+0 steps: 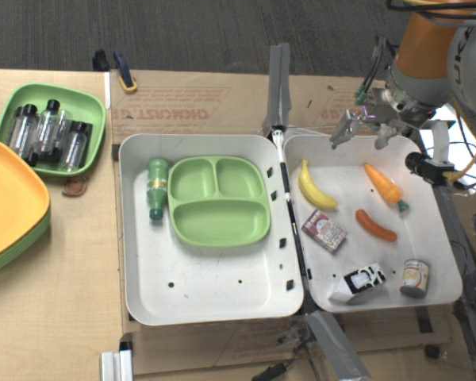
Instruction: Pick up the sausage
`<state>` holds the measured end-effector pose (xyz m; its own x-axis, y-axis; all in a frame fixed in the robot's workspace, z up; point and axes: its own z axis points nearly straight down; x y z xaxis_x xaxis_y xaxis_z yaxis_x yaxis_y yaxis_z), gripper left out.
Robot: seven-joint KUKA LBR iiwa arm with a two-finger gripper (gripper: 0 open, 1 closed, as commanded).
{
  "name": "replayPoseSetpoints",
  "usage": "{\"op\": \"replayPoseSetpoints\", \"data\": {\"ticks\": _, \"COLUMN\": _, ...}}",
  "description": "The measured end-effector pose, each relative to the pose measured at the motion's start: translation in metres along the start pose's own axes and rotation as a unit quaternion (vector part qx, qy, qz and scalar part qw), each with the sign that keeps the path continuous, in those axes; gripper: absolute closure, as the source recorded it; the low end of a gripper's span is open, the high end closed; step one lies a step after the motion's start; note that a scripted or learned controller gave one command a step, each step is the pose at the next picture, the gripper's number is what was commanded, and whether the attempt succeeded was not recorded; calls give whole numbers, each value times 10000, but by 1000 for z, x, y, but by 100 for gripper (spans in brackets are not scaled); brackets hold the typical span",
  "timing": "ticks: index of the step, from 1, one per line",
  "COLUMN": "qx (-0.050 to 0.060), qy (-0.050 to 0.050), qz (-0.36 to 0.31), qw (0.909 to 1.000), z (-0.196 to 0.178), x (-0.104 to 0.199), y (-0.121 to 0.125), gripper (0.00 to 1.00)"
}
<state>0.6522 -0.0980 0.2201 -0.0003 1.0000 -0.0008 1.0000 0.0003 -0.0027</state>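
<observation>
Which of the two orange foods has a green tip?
The carrot, near the right bin's far edge. It tapers and ends in a green stem. The sausage, just below it in the view, is rounded at both ends, with no green.

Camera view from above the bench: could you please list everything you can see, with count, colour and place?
bins: 2, white, side by side on the bench
divided plate: 1, green, left bin
bottle: 1, green, left bin, beside the plate
banana: 1, yellow, right bin
carrot: 1, orange, right bin
sausage: 1, red-orange, right bin, below the carrot
packet: 1, pink, right bin
carton: 1, black and white, right bin
can: 1, pale, right bin
dish of vials: 1, green, far left
stacked plates: yellow over green, left edge
hand: 1, grey, above the right bin's far edge
</observation>
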Motion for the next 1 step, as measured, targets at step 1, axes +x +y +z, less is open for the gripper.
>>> {"op": "replayPoseSetpoints", "data": {"ticks": 1, "qx": 7, "qy": -4, "qz": -7, "qw": 10000, "z": -8, "x": -1, "y": 0, "gripper": 100}}
